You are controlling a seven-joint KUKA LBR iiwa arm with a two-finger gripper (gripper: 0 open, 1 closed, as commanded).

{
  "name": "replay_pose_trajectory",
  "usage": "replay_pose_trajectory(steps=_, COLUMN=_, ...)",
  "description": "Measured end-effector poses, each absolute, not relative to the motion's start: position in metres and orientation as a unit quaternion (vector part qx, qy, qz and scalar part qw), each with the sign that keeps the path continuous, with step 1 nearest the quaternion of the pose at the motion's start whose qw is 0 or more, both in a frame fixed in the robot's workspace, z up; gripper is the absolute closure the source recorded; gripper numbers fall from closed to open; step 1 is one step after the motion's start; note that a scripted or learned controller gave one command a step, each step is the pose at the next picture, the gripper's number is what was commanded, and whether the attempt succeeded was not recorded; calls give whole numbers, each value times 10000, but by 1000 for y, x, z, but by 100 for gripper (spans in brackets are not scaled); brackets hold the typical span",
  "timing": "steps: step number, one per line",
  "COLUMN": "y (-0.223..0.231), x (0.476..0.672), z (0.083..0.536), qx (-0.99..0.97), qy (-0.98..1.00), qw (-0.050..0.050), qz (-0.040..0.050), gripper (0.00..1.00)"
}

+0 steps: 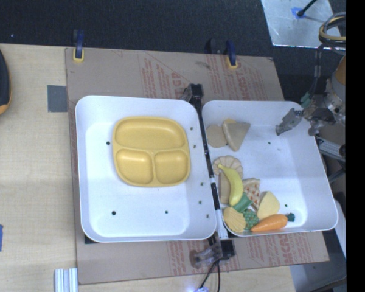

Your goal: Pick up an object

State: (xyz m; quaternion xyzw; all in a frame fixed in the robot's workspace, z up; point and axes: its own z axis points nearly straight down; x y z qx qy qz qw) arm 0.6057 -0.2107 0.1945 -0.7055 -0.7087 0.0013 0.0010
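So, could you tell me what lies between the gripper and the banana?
In the camera view, bare white bin floor separates the gripper from the banana.

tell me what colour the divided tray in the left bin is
Yellow; the divided tray shows clearly in the camera view.

The arm's end is a cluster of grey metal parts tapering to a dark grey gripper with angular fingers.

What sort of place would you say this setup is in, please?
Probably a robotics lab bench for grasping trials. Two white bins sit on clamped cardboard, one holding a yellow divided plate, the other toy food such as a banana and carrot, with the arm's pincer over the right bin.
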Motion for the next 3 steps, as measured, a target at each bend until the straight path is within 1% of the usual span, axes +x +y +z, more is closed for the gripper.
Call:
replay_pose_trajectory(steps=1, y=-139, x=596, z=173, qx=-7032, qy=-7109, qw=34, qz=19, gripper=0)
replay_pose_trajectory(steps=2, y=-101, x=563, z=93, qx=-7047, qy=-7095, qw=17, qz=-11, gripper=0)
replay_pose_trajectory(steps=3, y=-171, x=471, z=91, qx=-7093, qy=-7048, qw=36, qz=30, gripper=0)
